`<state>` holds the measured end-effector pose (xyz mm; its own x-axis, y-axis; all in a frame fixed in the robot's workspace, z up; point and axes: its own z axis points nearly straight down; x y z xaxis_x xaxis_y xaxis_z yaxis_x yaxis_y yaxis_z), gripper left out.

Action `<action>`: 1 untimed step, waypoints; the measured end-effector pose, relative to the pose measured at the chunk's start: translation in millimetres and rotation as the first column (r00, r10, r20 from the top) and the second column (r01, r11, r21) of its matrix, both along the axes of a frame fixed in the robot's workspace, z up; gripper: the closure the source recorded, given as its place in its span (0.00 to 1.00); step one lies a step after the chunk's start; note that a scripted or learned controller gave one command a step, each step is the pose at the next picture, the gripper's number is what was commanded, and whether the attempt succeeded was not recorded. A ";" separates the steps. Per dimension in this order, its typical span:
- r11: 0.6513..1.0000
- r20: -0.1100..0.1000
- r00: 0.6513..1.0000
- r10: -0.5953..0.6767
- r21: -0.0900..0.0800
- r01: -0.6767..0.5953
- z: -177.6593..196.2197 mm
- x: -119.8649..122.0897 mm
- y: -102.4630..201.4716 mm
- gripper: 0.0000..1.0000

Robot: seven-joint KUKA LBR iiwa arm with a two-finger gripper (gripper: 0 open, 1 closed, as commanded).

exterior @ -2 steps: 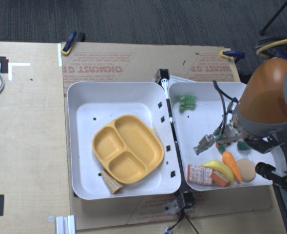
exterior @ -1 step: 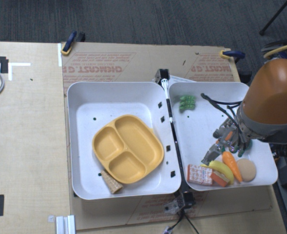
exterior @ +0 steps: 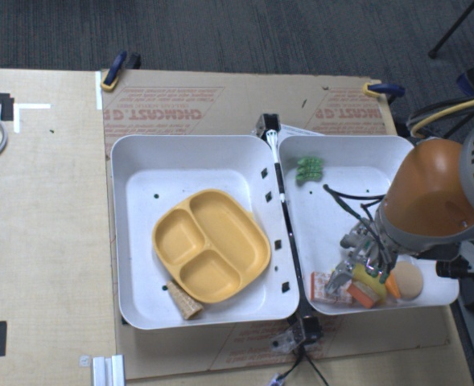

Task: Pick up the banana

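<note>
Banana (exterior: 368, 274) beneath pincer (exterior: 356, 268)

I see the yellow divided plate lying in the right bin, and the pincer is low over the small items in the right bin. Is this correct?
Not quite. The camera view shows the yellow divided plate lying in the left bin, not the right one. The rest holds: the pincer is low over the small items in the right bin.

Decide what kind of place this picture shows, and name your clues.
Probably a robot test lab: a robot arm reaches over two white bins, which sit on clamped cardboard with toy food.
</note>
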<state>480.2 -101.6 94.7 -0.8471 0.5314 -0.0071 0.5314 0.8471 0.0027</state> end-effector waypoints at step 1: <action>0.848 -0.003 0.848 0.530 -0.001 -0.530 -0.2 -0.7 -20.7 0.00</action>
<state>479.5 -122.3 94.4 -1.0000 0.0016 -0.0054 0.0016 1.0000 0.0005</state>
